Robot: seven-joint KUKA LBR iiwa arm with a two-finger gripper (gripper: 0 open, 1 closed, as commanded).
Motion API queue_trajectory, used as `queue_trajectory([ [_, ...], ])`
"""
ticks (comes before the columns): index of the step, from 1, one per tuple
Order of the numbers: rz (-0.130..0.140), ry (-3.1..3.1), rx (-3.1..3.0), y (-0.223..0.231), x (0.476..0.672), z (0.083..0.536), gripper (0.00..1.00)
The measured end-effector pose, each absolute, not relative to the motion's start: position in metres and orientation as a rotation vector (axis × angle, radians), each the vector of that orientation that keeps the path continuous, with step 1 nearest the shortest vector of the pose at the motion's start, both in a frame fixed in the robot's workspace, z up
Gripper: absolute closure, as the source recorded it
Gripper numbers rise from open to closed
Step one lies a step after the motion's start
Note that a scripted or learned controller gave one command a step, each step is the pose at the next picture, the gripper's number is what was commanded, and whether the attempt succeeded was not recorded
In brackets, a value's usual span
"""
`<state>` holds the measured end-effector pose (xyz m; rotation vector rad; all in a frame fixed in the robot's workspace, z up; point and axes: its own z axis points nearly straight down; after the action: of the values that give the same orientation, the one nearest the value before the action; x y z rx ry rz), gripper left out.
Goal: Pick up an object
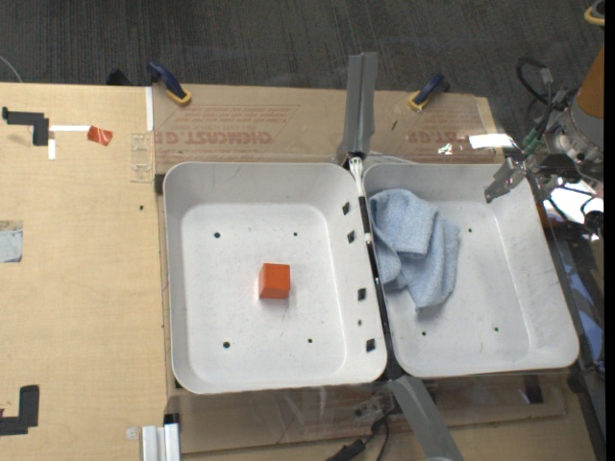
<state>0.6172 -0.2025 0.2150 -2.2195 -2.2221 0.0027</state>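
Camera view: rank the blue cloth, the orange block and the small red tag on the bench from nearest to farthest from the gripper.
From the gripper, at the right bin's far right edge:
1. blue cloth, in the right bin's left half.
2. orange block, near the left bin's middle.
3. small red tag, on the bench far left.

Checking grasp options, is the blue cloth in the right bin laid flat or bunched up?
Bunched up: the blue cloth shows overlapping folds, heaped against the right bin's left side.

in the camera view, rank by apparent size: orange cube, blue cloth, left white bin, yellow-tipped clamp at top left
1. left white bin
2. blue cloth
3. orange cube and yellow-tipped clamp: they look alike in size, and the clamp sits farther from the camera, so I won't rank them.
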Motion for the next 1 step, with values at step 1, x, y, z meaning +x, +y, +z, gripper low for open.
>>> queue_trajectory([
  [1, 0.001, -2.516, -1.880, -0.1923, 0.5964, 0.1166, 0.00],
])
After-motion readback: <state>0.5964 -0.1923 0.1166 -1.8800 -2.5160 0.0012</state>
